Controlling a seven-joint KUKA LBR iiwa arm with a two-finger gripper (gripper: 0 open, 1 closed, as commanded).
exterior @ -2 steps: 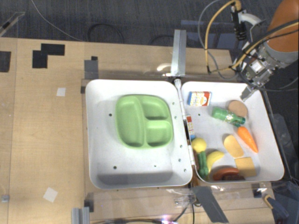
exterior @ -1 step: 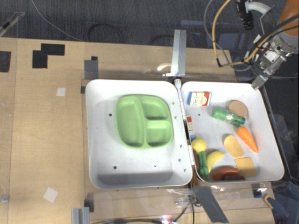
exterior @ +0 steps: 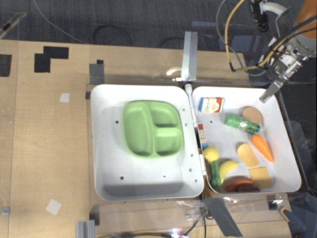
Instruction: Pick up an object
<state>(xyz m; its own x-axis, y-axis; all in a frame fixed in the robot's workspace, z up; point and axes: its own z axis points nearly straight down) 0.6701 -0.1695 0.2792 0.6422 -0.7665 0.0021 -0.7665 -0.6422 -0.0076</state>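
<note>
The right bin [exterior: 284, 117] holds several toy foods. Among them are a white and orange carton [exterior: 211, 104], a green bottle [exterior: 241, 123], a brown round piece [exterior: 252, 115] and an orange carrot [exterior: 262, 148]. Nearer the front lie a yellow lemon [exterior: 211, 154] and a tan block [exterior: 259, 175]. My gripper [exterior: 270, 92] hangs above the bin's back right corner, up and to the right of the brown piece, with nothing seen in it.
A green divided plate [exterior: 151, 128] lies in the left bin [exterior: 106, 172]. A metal divider [exterior: 188, 58] stands between the bins at the back. Yellow and black cables [exterior: 229, 29] loop above the right bin near the arm.
</note>
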